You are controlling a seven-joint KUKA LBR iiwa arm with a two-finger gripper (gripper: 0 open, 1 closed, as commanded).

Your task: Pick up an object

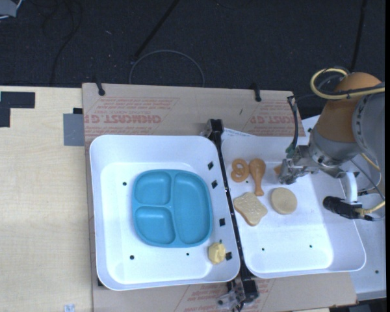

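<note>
Bench (pixel 32 200): pale wood-grain surface, filling the left and centre of the frame. Black and grey patches at upper left. Cardboard sheet (pixel 156 112), printed with red lettering, lying flat at centre. On the cardboard, two shallow white bins side by side: left bin (pixel 110 155) at centre, right bin (pixel 299 249) toward lower right, edges touching.

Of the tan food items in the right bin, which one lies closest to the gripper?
The round flat biscuit-like piece, just below the gripper. The drumstick lies a bit further to its left, and the pretzel and bread slice further still.
</note>
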